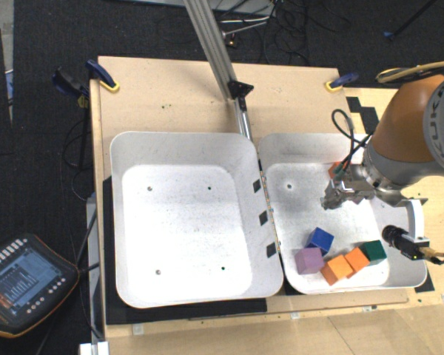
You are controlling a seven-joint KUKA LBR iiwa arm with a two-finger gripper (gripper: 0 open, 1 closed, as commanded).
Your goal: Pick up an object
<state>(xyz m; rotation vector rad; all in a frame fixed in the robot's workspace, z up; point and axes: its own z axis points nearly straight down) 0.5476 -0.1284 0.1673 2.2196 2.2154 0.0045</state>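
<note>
At the far left, on the dark floor beside the bench, lies a black handheld control pendant with an orange rim and a lit screen (18,283). On the pale wooden bench top (170,95) sits the shallow white left bin (181,217), its speckled floor bare. Just beside it stands the shallow white right bin (292,180). Near that bin's front edge a cluster of small blocks lies close together: a purple cube (308,260), a blue cube (320,240) just behind it, an orange block (338,266), and a green cube (372,253) at the right. The metal two-finger gripper (339,195) hangs above the bin's middle, behind the blocks; whether it is released or clenched cannot be told.
</note>
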